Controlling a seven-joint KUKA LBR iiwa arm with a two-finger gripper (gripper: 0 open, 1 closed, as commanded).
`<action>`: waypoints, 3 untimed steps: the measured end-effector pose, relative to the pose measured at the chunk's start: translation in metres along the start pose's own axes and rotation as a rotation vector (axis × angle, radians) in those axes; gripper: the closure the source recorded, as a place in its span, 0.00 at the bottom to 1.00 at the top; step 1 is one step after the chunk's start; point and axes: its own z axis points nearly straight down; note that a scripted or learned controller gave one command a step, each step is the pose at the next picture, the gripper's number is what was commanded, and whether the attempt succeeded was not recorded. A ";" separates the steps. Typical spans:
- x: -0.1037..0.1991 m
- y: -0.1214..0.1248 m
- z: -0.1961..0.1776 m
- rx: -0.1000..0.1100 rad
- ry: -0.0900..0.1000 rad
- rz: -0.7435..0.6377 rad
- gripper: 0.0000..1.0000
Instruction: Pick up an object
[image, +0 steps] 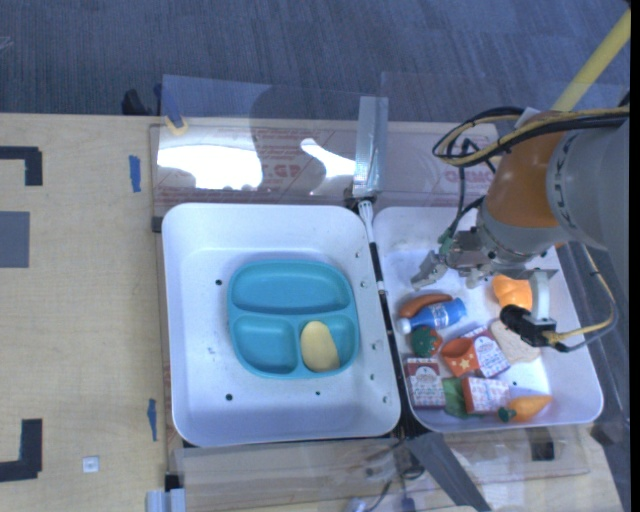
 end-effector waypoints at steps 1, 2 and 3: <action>-0.005 -0.033 0.011 0.004 0.002 -0.020 0.00; 0.048 -0.019 -0.091 0.000 0.002 -0.102 0.00; 0.004 -0.073 -0.024 0.016 0.001 -0.045 0.00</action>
